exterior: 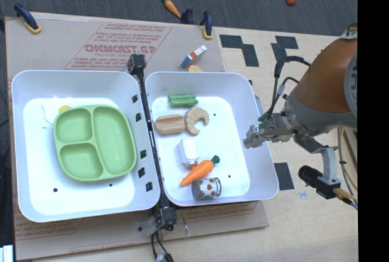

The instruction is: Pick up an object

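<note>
Gripper (252, 136) hangs over the right rim of the right bin (262, 160), small and dark at the end of the grey arm with its orange band; nothing can be seen between its tips, and how far it is open I cannot tell.

Inside that bin lie the candidate objects. A carrot (197, 172), smooth orange plastic with a green top, rests slanted near the bin's front. Just beside its lower end stands a small can (207, 188) with a red-spotted label. A white block (187, 151) sits just above the carrot. Farther back are a tan, rounded bread roll (169, 124), a curved pale croissant (197, 119) touching its right end, and a flat green piece (182, 99) near the back wall.

The left bin (24, 194) holds a light green plate (95, 141), glossy, with rounded corners and three compartments. Both bins are shallow, white, smooth plastic, set on brown cardboard (91, 42) with red print, which lies on the counter (304, 218).
</note>
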Available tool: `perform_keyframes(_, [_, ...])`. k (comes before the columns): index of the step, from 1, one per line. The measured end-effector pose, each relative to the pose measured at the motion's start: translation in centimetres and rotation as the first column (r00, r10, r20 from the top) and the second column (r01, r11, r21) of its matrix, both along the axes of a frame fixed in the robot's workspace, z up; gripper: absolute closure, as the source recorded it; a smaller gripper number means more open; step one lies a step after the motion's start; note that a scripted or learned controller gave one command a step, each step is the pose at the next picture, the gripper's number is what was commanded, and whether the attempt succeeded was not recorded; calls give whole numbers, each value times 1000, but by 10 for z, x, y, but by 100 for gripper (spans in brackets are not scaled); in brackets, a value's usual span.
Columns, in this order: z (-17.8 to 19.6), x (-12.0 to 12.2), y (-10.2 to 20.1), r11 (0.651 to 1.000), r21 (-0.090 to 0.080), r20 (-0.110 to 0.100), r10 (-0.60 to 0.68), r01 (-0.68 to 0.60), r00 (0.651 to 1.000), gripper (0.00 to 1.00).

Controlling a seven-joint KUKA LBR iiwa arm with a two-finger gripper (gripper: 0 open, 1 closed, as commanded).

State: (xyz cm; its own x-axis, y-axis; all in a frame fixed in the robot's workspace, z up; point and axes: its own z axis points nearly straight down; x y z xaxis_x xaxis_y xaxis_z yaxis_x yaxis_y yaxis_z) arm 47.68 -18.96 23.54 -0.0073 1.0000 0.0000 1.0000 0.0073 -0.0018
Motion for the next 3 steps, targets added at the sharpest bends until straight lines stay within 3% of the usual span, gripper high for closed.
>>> perform_keyframes(1, [12,61,-21,1000,0,2,-2,2,1000,100])
perform_keyframes(3, [-3,0,-22,1000,0,-1,-1,1,1000,100])
